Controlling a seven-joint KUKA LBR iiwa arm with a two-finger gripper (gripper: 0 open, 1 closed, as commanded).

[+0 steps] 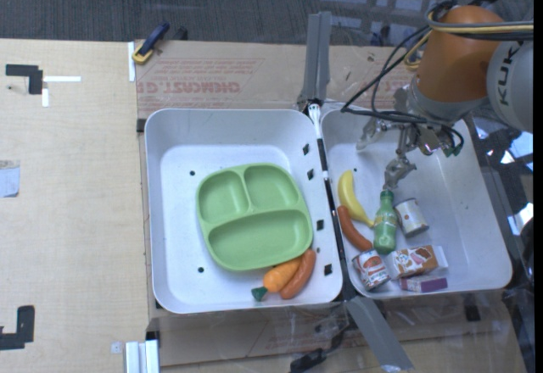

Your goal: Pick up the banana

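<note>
The yellow banana point(349, 197) lies in the right bin point(475, 219), close to its left wall, running roughly front to back. A red sausage point(355, 229) lies just in front of it and a green bottle point(385, 224) lies to its right. My gripper point(395, 171) hangs over the right bin, behind the green bottle and to the right of the banana's far end. It is apart from the banana, and nothing shows in it.
A small can point(411, 216) and several small packets point(407, 265) lie at the right bin's front. The left bin point(170, 193) holds a green divided plate point(253, 217), a carrot point(278, 275) and another sausage point(299, 275). Cables hang from the arm over the right bin's back.
</note>
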